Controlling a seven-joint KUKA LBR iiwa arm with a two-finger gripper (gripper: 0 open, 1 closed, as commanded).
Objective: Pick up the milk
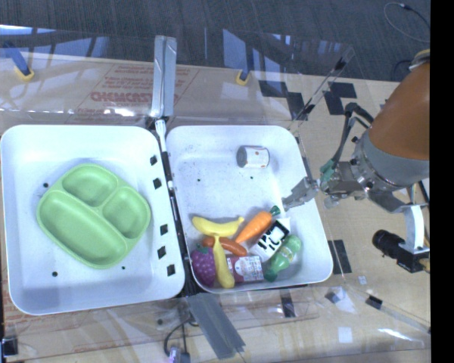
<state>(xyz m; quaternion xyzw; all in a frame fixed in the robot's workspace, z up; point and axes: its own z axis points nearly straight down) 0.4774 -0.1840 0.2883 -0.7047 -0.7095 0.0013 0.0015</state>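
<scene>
The small white milk carton with black spots point(272, 237) lies low and right of middle, probably light and stiff. Take it by its flat sides. I cannot tell how the metal two-finger gripper point(299, 195) is set.

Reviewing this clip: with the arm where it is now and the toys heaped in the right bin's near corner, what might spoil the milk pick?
1. The milk carton lies wedged among the carrot, the green bottle and the banana. A descent there may well nudge or catch a neighbour instead.

2. The heap sits close against the right bin's near wall, leaving little room beside the carton.

3. The gripper hangs near that bin's right rim, so it might clip it on the way in.
</scene>
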